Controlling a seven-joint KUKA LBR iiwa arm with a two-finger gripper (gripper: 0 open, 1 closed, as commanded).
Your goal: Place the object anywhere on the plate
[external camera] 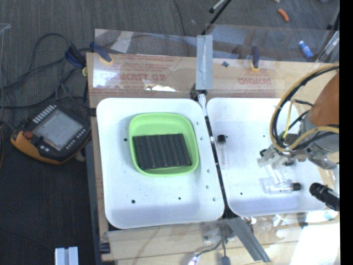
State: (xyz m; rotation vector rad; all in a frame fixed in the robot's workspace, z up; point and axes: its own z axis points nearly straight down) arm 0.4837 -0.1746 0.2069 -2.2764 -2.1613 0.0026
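End effector (274, 173) low over right bin (242, 120) — arm (325, 115) from right

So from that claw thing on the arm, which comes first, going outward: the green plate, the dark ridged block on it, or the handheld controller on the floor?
Measured from the gripper over the right bin, in the camera view:
1. Dark ridged block, lying on the plate in the left bin.
2. Green plate; it surrounds the block, so these two are nearly level.
3. Handheld controller, on the floor at far left.
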